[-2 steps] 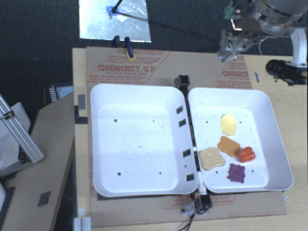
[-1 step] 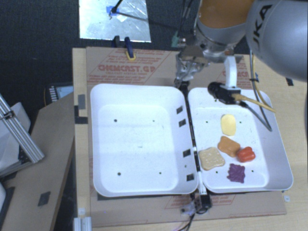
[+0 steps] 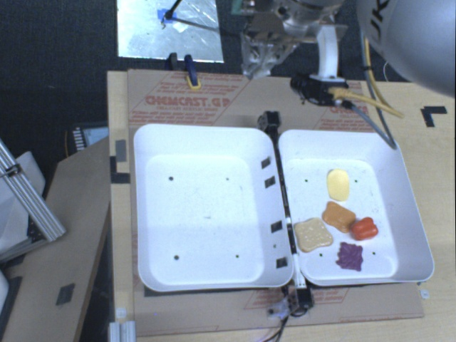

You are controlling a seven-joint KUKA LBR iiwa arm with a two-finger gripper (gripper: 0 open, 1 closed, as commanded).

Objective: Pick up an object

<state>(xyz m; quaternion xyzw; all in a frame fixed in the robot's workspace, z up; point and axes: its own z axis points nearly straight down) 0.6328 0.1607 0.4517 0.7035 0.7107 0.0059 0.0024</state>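
Note:
Several small food-shaped items lie in the right bin (image 3: 395,169): a pale yellow oval piece (image 3: 338,184), an orange-brown piece (image 3: 339,216), a red pepper-like piece (image 3: 365,228), a tan toast slice (image 3: 313,234) and a purple grape cluster (image 3: 350,256). My gripper (image 3: 258,57) hangs high at the top of the view, above the cardboard behind the bins and far from the items. Nothing shows between its fingers.
The left bin (image 3: 142,191) sits beside the right one, joined along a black-clipped divider (image 3: 279,198). A shiny metal plate (image 3: 169,20) lies at the back left. Aluminium framing (image 3: 28,198) stands at the left edge. Yellow cables (image 3: 370,102) trail behind the right bin.

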